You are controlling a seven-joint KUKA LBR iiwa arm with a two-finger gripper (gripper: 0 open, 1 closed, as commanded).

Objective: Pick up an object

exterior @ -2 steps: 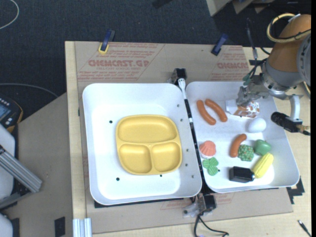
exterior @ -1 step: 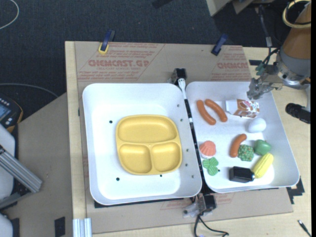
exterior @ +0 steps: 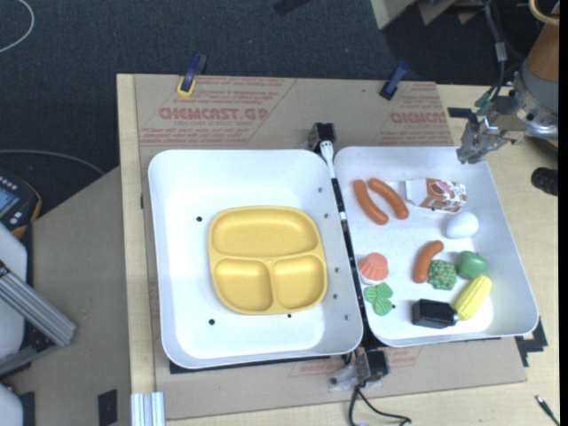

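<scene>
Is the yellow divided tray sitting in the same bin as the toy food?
No, the yellow divided tray lies in the left bin, while the toy food, such as the corn, lies in the right bin.

We couldn't resolve the gripper (exterior: pixel 477 142) fingers; arm (exterior: pixel 541 87) was cropped at the right edge.

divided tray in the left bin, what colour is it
Yellow; the divided tray shows plainly in the camera view.
</scene>
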